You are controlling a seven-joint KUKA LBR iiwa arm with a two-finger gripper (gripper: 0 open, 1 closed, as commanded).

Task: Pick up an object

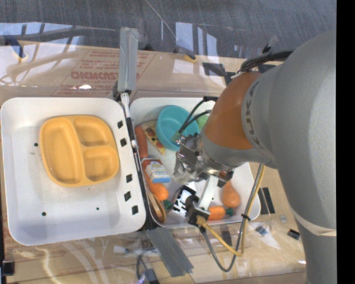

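Floor: dark grey carpet [59,2] on the far side.
Bench: brown board [41,70] under a glossy clear sheet with pale reflections.
Writing: "CHEMCAST" in red on the board, far of the left bin [12,158]. The smaller red lines above it are too small to read.
Left bin: white, holding a yellow tray [78,148] with three compartments.
Right bin [165,102]: white and crowded, with a teal bowl [173,125] at the far side, a sausage [142,139] by the left wall, a carton [156,171] with unreadable print, and a carrot [160,192] just near of the carton.
Arm [296,117]: reaches from the right over the right bin.
Gripper [188,169]: low in the right bin, near of the bowl and right of the carton. I cannot tell whether it is released or clenched.
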